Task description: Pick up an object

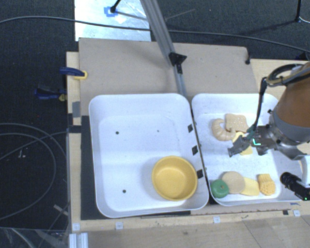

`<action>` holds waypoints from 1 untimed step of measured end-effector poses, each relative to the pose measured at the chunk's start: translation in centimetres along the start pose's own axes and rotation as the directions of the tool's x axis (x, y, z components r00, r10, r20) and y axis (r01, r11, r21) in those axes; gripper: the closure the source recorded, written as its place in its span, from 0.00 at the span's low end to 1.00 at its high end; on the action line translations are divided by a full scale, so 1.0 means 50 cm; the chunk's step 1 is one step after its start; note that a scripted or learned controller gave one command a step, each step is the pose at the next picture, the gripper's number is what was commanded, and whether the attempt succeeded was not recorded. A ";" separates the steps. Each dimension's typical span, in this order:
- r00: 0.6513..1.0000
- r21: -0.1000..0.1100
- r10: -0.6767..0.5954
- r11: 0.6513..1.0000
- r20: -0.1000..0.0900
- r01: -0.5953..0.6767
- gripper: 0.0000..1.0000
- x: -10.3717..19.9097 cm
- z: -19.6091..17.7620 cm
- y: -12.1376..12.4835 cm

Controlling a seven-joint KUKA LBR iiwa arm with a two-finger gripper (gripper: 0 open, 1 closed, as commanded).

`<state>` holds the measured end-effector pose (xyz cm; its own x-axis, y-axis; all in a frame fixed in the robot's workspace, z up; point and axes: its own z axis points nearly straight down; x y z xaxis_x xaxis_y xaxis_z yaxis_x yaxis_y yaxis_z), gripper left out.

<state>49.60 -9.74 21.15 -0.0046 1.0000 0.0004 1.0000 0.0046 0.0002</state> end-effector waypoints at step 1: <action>1.000 -0.001 0.000 1.000 0.000 0.000 0.00 0.000 0.000 0.000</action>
<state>49.61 -9.74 21.17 -0.0047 1.0000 0.0003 1.0000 0.0047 0.0008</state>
